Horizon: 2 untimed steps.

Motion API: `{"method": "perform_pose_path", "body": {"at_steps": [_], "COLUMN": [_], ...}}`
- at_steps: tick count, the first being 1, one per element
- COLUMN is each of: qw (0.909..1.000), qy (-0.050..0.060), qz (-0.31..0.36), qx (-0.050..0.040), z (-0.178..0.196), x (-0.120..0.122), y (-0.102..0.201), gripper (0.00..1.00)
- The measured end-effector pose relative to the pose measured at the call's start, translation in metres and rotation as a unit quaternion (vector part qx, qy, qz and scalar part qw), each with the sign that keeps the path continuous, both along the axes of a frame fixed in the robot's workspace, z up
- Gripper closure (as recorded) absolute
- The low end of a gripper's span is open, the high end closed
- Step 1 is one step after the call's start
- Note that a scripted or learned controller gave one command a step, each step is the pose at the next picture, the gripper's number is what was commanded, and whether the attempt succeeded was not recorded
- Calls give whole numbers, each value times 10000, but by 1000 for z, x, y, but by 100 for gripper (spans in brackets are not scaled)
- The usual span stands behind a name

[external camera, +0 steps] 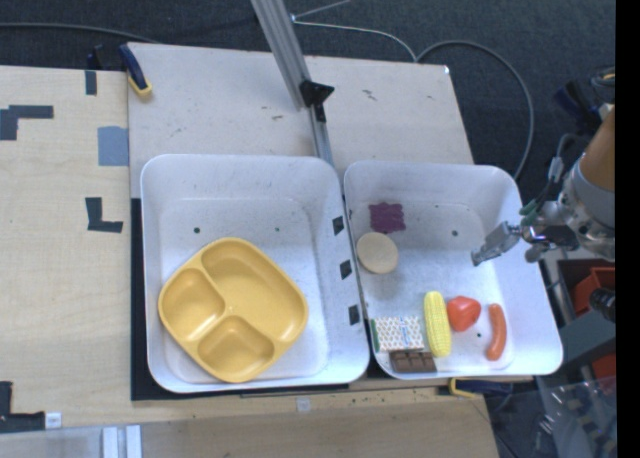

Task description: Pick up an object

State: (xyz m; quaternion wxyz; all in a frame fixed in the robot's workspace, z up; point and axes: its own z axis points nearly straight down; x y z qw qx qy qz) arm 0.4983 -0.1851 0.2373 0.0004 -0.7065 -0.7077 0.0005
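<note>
Arm poised at the right bin's edge
Gripper [497, 243] state: cannot tell; best drop squarely over the tomato [462, 313], clear of the corn [436, 323].

The gripper [497, 243] hung over the right bin's [455, 181] far edge, apart from the corn [436, 323], tomato [462, 313] and sausage [496, 331]; a yellow plate [232, 308] filled the left bin [240, 168].

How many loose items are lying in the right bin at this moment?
7, all in the right bin: purple piece, tan disc, corn cob, tomato, orange sausage, patterned block, brown block.
</note>
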Motion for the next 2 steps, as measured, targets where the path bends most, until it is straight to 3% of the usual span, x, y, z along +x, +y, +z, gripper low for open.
{"method": "perform_pose_path", "body": {"at_steps": [1,2], "qw": [10000,10000], "qy": [-46,-30], "qz": [27,40], "qx": [-2,7], "z": [117,162], "x": [20,84], "y": [70,166], "gripper": [0,0]}}
